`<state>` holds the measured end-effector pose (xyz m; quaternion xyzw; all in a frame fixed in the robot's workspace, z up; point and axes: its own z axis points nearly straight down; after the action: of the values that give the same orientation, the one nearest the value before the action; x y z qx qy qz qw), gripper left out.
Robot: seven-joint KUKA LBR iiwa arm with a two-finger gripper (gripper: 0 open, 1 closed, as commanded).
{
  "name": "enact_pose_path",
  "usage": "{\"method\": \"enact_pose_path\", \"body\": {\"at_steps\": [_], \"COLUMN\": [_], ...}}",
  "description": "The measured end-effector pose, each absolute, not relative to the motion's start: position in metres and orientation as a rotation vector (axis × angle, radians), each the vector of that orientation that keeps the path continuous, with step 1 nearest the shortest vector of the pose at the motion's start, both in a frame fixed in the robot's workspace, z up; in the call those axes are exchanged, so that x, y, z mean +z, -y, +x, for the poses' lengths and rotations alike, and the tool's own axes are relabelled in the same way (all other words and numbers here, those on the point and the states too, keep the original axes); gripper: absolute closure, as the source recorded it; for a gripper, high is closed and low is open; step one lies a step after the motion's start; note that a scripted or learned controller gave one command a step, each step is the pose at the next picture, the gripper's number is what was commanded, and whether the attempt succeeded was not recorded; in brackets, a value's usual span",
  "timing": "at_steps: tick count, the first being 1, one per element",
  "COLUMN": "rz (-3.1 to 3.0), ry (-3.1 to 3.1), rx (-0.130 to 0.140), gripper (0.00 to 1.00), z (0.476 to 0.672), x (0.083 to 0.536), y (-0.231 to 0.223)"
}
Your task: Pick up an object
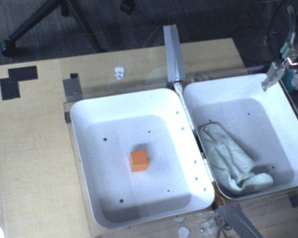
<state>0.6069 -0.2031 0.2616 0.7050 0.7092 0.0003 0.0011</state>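
Here you see 1 orange cube [138,160] on the floor of the left bin [92,154], well apart from the gripper [272,78] at the right bin's [284,171] far right corner; a grey cloth [231,158] lies in that bin.

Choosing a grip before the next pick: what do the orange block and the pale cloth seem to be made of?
Orange block: looks rigid, with flat faces, crisp edges and a matte, even colour; could be foam, wood or plastic, I cannot tell which. Cloth: soft fabric, pale greyish-white, rumpled into folds and rolled at the near end, with a dull towel-like surface. Bins: smooth white, slightly glossy, likely plastic.
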Motion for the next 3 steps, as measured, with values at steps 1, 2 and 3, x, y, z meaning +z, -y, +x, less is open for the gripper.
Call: {"method": "enact_pose_path", "body": {"at_steps": [1,2,3], "rz": [2.183,2.312,2.308], "ry": [-2.254,-2.128,-2.127], "rx": [0.003,0.000,0.006], "gripper": [0.00,0.00,1.00], "z": [0.546,0.564,0.566], "x": [0.304,0.126,0.137], "y": [0.198,0.151,0.151]}}
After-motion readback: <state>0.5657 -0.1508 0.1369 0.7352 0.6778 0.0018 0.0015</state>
